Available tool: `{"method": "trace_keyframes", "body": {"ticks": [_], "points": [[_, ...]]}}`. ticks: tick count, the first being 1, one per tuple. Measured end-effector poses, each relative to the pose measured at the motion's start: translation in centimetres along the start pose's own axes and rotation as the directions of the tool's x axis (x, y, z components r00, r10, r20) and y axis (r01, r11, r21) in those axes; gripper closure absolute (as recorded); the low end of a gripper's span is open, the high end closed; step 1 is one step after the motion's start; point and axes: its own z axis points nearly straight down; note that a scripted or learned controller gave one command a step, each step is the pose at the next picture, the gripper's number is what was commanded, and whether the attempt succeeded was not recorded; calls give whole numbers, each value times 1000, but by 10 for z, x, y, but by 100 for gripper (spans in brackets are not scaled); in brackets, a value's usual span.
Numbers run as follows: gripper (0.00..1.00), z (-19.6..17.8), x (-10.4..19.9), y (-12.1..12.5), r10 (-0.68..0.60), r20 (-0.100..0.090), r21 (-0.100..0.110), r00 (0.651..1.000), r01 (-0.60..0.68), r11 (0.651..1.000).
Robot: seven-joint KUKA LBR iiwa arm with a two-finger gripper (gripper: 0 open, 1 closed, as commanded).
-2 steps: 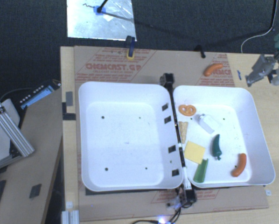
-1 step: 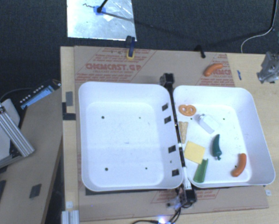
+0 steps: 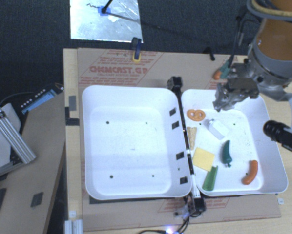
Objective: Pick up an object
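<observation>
The claw (image 3: pixel 223 104) is seen at the upper edge of the right bin (image 3: pixel 270 126), carried on the grey arm (image 3: pixel 278 43) with its orange band, which enters from the right. Whether the claw is wide or narrow cannot be told, the tips being dark and blurred against the bin wall; nothing is seen held in it. Directly below the claw and slightly to its left, a small clear bottle (image 3: pixel 215 128) is found lying on the bin floor, near but apart from the tips. To the left of the claw and a little lower, a pretzel (image 3: pixel 196 115) is noted (orange-brown, flat on the floor). Further below the claw, a dark green pepper-like piece (image 3: pixel 226 153) is recorded, and below-left of it a yellow square slab (image 3: pixel 203 159) with a green stick-shaped piece (image 3: pixel 210 178) just beside its lower corner. Well below and to the right of the claw, an orange sausage-shaped piece (image 3: pixel 250 172) is seen near the bin's lower right corner. The left bin (image 3: pixel 94 130) lies well to the left of the claw, the two bins being joined along a black hinged divider (image 3: pixel 182 130).
</observation>
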Motion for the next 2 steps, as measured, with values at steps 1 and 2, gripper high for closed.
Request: {"method": "trace_keyframes", "body": {"ticks": [1,2], "points": [[100,-12,44,1,3,0,-10,1000,-3,1000],[100,-30,82,1,4,-1,-11,1000,-4,1000]]}}
